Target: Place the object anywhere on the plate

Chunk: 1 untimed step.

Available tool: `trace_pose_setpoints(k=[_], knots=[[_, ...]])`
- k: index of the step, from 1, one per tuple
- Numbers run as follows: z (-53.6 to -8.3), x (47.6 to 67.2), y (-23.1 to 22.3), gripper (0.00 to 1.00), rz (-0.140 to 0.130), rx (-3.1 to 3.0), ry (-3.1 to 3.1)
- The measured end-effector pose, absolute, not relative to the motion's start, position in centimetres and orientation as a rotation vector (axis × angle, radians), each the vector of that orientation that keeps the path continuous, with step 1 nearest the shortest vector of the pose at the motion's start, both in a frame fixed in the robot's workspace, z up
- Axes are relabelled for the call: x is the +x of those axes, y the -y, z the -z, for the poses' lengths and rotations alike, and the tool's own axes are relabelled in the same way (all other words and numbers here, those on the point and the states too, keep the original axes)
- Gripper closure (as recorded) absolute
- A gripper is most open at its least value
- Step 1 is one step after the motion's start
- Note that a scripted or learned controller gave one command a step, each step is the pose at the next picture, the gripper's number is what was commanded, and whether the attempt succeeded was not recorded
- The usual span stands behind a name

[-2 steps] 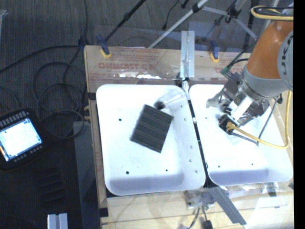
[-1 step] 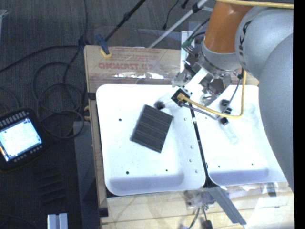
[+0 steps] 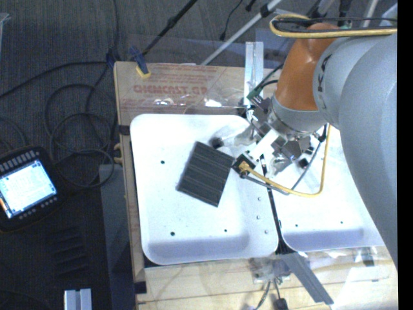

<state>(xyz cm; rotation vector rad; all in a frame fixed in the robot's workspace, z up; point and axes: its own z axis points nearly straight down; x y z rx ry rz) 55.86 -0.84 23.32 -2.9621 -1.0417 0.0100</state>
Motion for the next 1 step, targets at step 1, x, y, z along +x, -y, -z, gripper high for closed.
trace_pose_setpoints(k=[1], knots=[[-23.22, 51.42, 1.81, 0.0, -0.008, -2.813, 1.393]])
